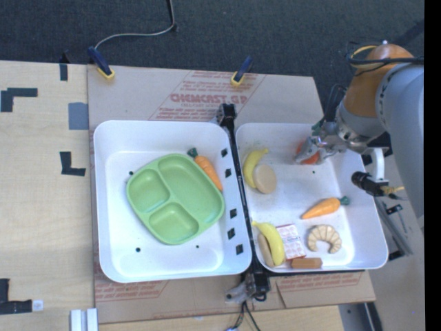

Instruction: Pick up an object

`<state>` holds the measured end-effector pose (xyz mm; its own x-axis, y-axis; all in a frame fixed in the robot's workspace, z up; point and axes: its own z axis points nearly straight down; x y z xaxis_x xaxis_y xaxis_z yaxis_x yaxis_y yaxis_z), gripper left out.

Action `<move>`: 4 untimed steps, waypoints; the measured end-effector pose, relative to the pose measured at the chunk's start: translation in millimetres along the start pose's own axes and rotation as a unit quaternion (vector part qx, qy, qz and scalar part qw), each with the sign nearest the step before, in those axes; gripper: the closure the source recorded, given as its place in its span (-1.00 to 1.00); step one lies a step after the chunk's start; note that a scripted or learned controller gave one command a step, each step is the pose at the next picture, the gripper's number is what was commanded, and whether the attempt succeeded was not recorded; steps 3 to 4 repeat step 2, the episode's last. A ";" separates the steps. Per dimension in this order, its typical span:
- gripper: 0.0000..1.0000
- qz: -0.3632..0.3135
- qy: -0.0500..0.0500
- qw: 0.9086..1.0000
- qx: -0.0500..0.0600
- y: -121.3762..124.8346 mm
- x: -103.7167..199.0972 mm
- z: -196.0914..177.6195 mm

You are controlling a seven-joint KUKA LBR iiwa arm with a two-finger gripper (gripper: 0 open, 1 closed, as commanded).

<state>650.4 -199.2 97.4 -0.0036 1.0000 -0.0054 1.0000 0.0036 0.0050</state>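
Observation:
My gripper is low over the back right corner of the right bin, reaching in from the right. A small red-orange object lies right under its tip, partly covered by it; whether it is gripped is unclear. Elsewhere in this bin lie an orange carrot, a croissant, a banana beside a round beige piece, a second banana, a small white-and-red packet and a brown sausage.
The left bin holds a green divided plate with another carrot leaning at its back right edge. A black divider runs between the bins. Bare floor shows in the middle of the right bin.

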 end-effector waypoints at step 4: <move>1.00 0.000 0.003 1.000 0.003 -11.9 129.5 -113.7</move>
